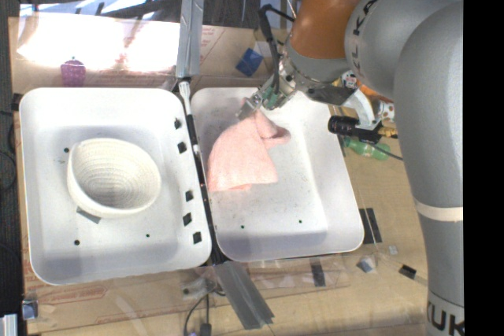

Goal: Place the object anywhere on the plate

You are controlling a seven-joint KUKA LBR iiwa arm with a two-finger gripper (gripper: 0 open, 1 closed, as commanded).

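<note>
Overhead, arm (409, 90) bent over right bin (331, 193), tool (264, 102) touching pink cloth (242, 157)

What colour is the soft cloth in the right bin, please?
Pale pink cloth, seen clearly in the camera view.

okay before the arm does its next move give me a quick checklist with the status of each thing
1. Pink cloth located: ok, in the right bin.
2. Cloth lifted: partly, top corner is raised at the gripper, the rest drapes onto the bin floor.
3. Firm grasp on cloth: cannot tell, the fingertips are too small to read.
4. Plate ready: ok, it sits in the left bin with nothing on it.
5. Cloth on plate: not ok, not yet done.
6. Path across the divider between bins: ok, nothing stands in the way.
</note>
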